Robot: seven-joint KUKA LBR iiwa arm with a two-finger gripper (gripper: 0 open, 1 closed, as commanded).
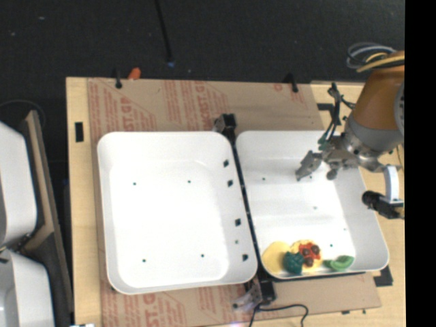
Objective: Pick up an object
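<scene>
Several small objects lie bunched at the near edge of the right bin (272, 148): a yellow piece (275, 256), a teal lump (293, 263), a red-and-dark toy (310, 250) and a green piece (342, 261). My gripper (319, 167) hangs over the bin's far right part, well away from the pile. Its two grey fingers are spread apart with nothing between them. The orange-banded wrist (378, 101) rises behind it at the right.
The left bin (109, 182) sits beside the right one, joined by a black divider with clips (238, 203). Both rest on a brown cardboard sheet (170, 104) on the bench. White equipment (17, 182) stands at the far left.
</scene>
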